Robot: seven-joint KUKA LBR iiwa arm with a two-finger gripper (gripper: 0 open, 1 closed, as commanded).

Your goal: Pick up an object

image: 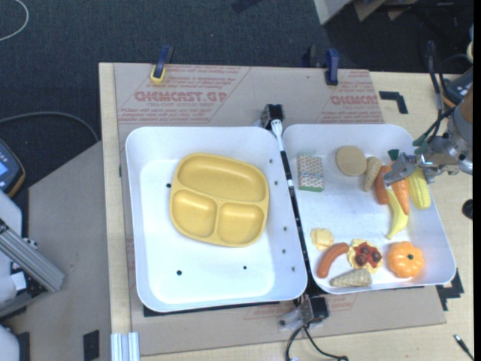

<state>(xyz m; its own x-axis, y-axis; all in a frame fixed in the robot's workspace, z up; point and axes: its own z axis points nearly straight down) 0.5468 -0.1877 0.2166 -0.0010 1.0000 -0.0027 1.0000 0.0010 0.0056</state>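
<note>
Camera view, looking down at a slant on the bench: you see two shallow white bins side by side on a brown board printed with red lettering. Take the right bin (443,235) as your landmark.

Left of it, touching along a shared edge, lies the left bin (146,224), which holds a yellow divided plate (219,199) with three compartments, set a little toward the far side.

Inside the right bin you find toy food. At its far left sits a speckled rectangular block (310,172); just right of that, a round tan disc (350,160), and touching the disc's right side, a tan stick-shaped piece (371,173). Toward the far right of the bin lies a cluster: a red piece (381,189), an orange carrot (402,195), a corn cob (419,191) and, below them, a curved yellow banana (397,221). Along the near edge you see a small yellow chunk (322,238), a red sausage (331,258), a pale cone-shaped piece (352,278), a piece with dark red berries (365,255) and an orange pumpkin (406,261).

The arm enters at the right bin's far right edge. Its gripper (409,168) hangs over the cluster, just above the carrot and corn cob. You cannot tell how the gripper is set, nor whether it touches any piece.

Two clamps, one yellow (159,69) and one blue (331,65), grip the board's far edge, well apart from the right bin.
</note>
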